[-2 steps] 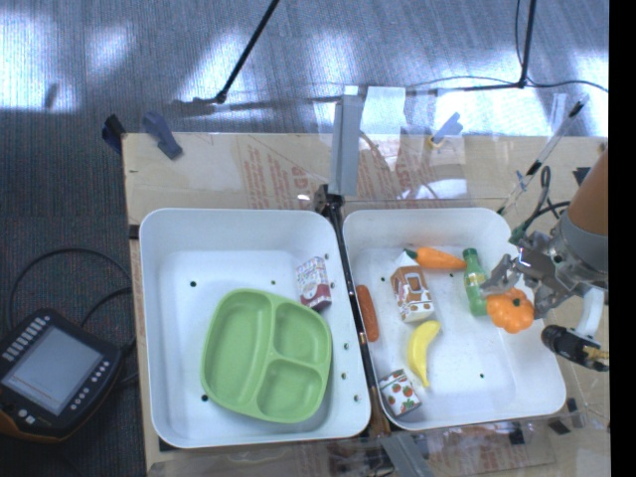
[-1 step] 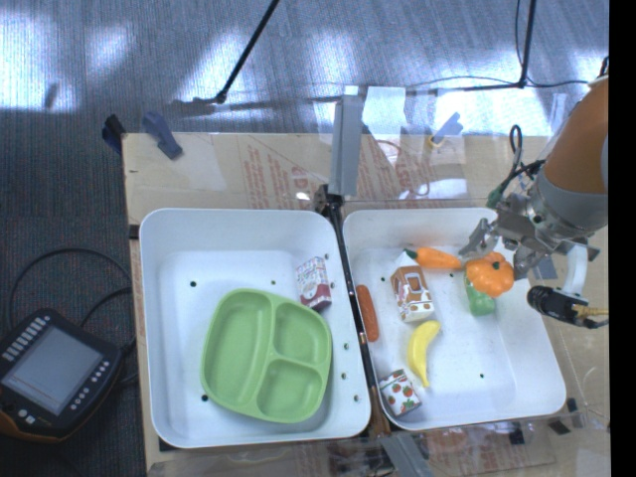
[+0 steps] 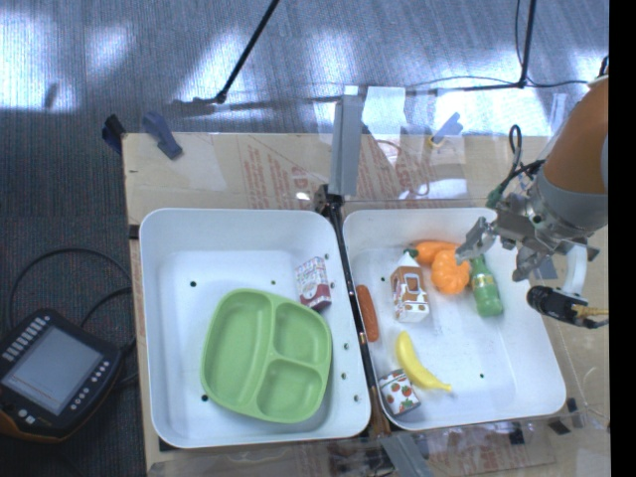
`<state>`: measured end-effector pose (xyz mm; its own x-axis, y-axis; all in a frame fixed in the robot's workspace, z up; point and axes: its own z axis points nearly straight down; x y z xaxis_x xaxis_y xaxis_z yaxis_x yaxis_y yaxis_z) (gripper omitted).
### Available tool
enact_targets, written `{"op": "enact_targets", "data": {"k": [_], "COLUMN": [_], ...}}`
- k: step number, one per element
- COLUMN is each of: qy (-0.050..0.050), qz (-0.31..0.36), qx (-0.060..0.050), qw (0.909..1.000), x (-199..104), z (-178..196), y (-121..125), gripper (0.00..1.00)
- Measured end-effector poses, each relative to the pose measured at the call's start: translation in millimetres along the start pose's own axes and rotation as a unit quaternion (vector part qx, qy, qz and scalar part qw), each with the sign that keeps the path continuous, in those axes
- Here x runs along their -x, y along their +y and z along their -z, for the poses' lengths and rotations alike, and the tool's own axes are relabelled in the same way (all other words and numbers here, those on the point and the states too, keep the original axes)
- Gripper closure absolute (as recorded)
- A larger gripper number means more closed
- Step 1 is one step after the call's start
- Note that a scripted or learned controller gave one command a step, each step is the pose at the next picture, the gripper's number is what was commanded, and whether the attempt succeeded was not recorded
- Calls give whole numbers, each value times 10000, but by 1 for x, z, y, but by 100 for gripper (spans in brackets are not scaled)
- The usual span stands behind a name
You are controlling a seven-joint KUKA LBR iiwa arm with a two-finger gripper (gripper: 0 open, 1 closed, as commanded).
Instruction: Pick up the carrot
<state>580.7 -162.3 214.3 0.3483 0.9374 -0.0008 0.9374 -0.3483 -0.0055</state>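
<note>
Where the right bin (image 3: 517, 386) reaches toward its twelve o'clock wall, the carrot (image 3: 431, 249) lies flat on the white floor, its orange length running from nine to three o'clock. Touching it at about five o'clock sits a small orange pumpkin (image 3: 450, 272), and at three o'clock of that stands a green bottle (image 3: 486, 293). The claw (image 3: 500, 251) hangs just above the bottle's cap, at three o'clock of the carrot and apart from it; its fingers are spread wide and grip nothing. A little milk carton (image 3: 409, 293) lies at seven o'clock of the carrot, a banana (image 3: 418, 362) farther toward six, and a sausage (image 3: 368, 312) rests by the bin's nine o'clock wall. The left bin (image 3: 169, 256) carries a green divided plate (image 3: 266, 355) and a small red carton (image 3: 313, 282).
</note>
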Motion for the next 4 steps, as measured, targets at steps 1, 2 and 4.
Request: {"op": "enact_targets", "data": {"k": [1,2,4], "qy": [0,1,-11], "qz": [-731,-727,-662], "qx": [-4,-4,-44], "qw": [9973,9974,9978], "x": [9,8,5], "z": [-80,-80,-64], "y": [38,38,39], "gripper": [0,0,100]}}
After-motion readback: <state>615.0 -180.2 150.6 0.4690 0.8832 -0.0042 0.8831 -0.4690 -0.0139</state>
